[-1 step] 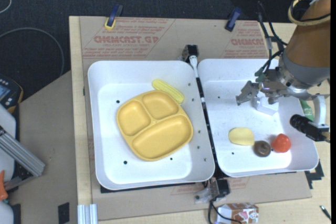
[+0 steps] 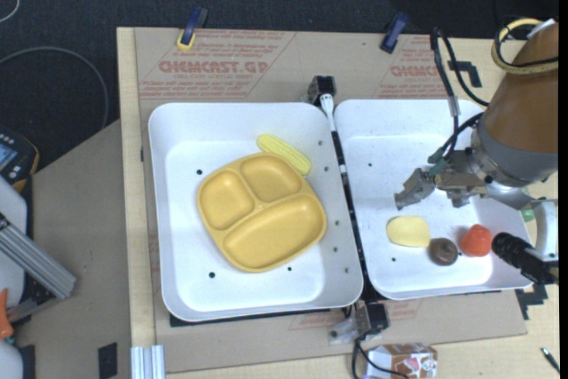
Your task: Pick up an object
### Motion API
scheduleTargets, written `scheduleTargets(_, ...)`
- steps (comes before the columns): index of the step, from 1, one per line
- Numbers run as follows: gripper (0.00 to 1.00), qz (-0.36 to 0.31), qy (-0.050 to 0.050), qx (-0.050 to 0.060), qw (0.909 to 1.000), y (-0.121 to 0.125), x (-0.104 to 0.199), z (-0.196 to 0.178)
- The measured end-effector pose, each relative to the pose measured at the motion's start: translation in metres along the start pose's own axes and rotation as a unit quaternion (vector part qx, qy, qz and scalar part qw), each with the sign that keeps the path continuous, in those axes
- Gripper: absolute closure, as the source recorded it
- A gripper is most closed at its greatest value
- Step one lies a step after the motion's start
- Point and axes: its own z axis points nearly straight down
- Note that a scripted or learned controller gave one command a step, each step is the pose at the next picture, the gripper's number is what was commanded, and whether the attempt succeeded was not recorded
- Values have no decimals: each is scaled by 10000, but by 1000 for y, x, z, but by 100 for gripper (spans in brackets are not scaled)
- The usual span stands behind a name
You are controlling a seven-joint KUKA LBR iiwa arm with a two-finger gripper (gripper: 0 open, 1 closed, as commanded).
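- Above the right-hand shallow white plastic bin (image 2: 382,280), in the camera view, the grey two-finger gripper (image 2: 424,185) hangs with its jaws apart and nothing between them; its tips sit just up and to the right of the pale yellow flat oval piece (image 2: 408,231).
- Judged from here, a straight descent could land the fingers beside that pale yellow piece rather than astride it, because the gripper is offset from it and the piece lies low and flat on the bin floor.
- Another risk: the small brown round object (image 2: 443,252) lies just right of the pale yellow piece, and the orange-red rounded object (image 2: 477,240) touches or nearly touches the brown one, so a closing jaw could nudge a neighbour or catch two at once.
- Cables trail close beside the gripper and could snag, in my judgement.
- Right bin contents: those three small items, clustered toward its near edge.
- Left-hand shallow white plastic bin (image 2: 177,280), well left of the pale yellow piece: a yellow plastic three-compartment tray (image 2: 260,210) and, touching its far rim, a small yellow ridged corn-like piece (image 2: 284,153).
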Motion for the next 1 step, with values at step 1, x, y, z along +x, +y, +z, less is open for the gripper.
scheduleTargets(1,0,-15,-21,-129,9999,-1,26,-213)
